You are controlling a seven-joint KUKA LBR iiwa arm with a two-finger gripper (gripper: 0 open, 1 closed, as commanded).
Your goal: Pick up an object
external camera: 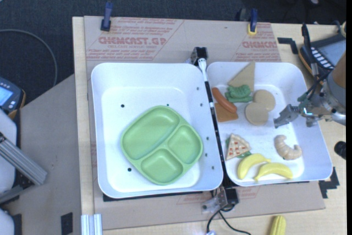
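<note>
Gripper [292, 114] sits over the right bin [316, 159], toward its 3 o'clock wall. The arm comes in from 3 o'clock. Whether the jaws are wide or narrow: cannot tell, as the tips are small and blurred against the white floor. Nothing is visibly held between them.

Nearest items:
- Croissant [287, 147] lies just beside the gripper at its 6 o'clock, apart from other pieces. Judged the easiest candidate, since it has free floor on most sides.
- Two tan discs [259, 108] at 9 o'clock of the gripper, touching or overlapping each other. Flat, so prob. hard to pinch.

Further out, same bin:
- Green leafy piece [239, 92] and a tan wedge [245, 75] toward 11 o'clock, bunched together.
- Hot dog [225, 105] against the wall at 9 o'clock.
- Pizza slice [237, 146] at approx. 7 o'clock.
- Two bananas [264, 168] near the 6 o'clock rim, touching one another.

No single target is named, so any of these would serve. The items are loosely scattered, seemingly to give the program varied grasp options.

Left bin [104, 135] holds a green divided plate [161, 143], lying flat, well apart from the gripper. Judged not a practical pick. Both bins rest on a board held by clamps [106, 15] at 12 o'clock, presumably to stop it shifting.
</note>
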